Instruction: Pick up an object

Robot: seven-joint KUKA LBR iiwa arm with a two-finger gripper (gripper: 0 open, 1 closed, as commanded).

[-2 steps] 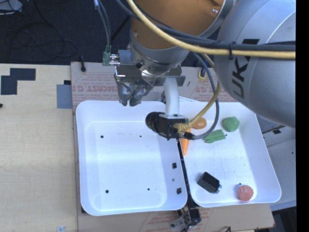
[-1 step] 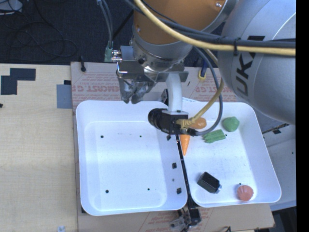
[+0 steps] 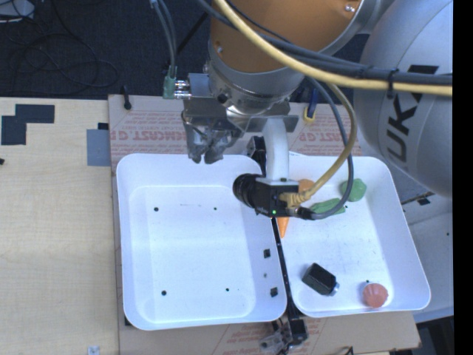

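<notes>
While the claw hovers — black block lies apart.

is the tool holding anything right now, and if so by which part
Nothing is held. The tool hangs over the far rim of the left bin with no object between its fingertips; the black block lies in the right bin.
</notes>
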